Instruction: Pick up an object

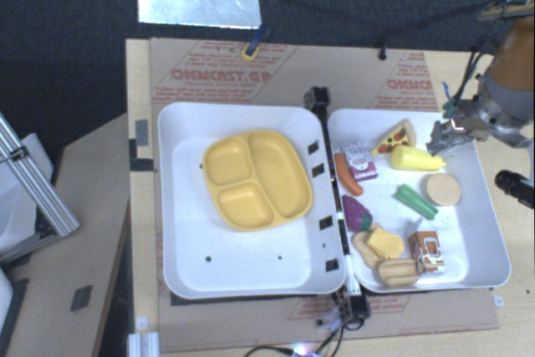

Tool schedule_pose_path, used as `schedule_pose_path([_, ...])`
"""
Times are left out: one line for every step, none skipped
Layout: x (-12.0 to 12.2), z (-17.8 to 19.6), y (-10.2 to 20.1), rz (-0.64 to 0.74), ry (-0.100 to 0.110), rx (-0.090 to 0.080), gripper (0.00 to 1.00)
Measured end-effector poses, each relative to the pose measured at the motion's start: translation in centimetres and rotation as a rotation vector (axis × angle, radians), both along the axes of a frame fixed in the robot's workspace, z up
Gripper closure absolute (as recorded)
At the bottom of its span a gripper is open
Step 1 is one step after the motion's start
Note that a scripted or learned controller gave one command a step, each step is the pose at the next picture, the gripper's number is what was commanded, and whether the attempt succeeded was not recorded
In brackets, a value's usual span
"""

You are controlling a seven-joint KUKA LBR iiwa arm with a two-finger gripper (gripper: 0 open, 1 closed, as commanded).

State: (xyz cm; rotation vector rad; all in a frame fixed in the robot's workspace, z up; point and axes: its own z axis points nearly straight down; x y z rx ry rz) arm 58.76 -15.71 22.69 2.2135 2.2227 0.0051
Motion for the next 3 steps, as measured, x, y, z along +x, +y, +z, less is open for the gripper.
schedule_pose_path([-0.9,-0.9,4.8,0.004,0.005,0.003,1.00])
schedule_pose_path([-0.9,-1.4,10.4,0.006,0.005,0.004,1.00])
schedule_pose_path([-1.5,-0.7,14.8,0.005,0.004,0.003,1.00])
